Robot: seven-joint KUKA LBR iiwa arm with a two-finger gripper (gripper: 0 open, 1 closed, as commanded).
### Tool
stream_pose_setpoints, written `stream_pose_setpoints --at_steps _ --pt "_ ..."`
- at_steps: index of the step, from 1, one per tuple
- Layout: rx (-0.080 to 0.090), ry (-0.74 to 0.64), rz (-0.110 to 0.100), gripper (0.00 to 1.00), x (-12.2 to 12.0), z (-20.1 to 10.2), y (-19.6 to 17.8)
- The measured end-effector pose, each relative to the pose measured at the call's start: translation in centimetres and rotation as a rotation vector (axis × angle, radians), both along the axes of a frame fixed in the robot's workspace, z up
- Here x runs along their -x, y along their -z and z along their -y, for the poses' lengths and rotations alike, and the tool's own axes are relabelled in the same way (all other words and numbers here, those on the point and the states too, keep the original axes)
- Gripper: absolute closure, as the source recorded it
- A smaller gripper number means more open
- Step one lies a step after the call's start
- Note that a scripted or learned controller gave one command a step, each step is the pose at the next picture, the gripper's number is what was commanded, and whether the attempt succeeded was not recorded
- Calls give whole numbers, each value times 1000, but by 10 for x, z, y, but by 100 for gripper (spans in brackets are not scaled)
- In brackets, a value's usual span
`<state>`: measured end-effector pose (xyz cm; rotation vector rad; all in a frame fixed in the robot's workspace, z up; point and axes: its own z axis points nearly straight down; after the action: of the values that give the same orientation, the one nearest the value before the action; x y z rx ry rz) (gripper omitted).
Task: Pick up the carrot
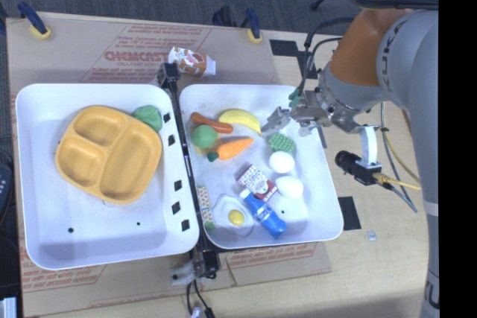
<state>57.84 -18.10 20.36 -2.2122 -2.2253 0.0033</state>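
The orange carrot (234,148) with its green tip lies in the right bin (326,194), near the middle and pointing up to the right. My gripper (293,121) hovers over the bin's upper right part, to the right of the carrot and just above a green ridged toy (281,141). Its fingers (278,118) stand apart and hold nothing. The carrot lies free, a green ball (203,136) touching its left end.
Around the carrot lie a banana (240,119), a red sausage (201,120), two white eggs (282,161), a snack packet (253,179), a blue bottle (265,214) and a fried egg (234,217). The left bin (45,234) holds a yellow divided plate (108,153) and a green toy (148,116).
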Motion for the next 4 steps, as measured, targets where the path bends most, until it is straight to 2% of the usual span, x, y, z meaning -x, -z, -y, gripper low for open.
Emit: stream_pose_setpoints --at_steps 1,2,3,4 --pt "0 -77 0 0 -36 -53 112" --pt "0 -81 -1 100 -36 -54 102" --pt "0 40 -2 100 52 -73 113" --pt "1 -114 3 100 12 -94 -24"
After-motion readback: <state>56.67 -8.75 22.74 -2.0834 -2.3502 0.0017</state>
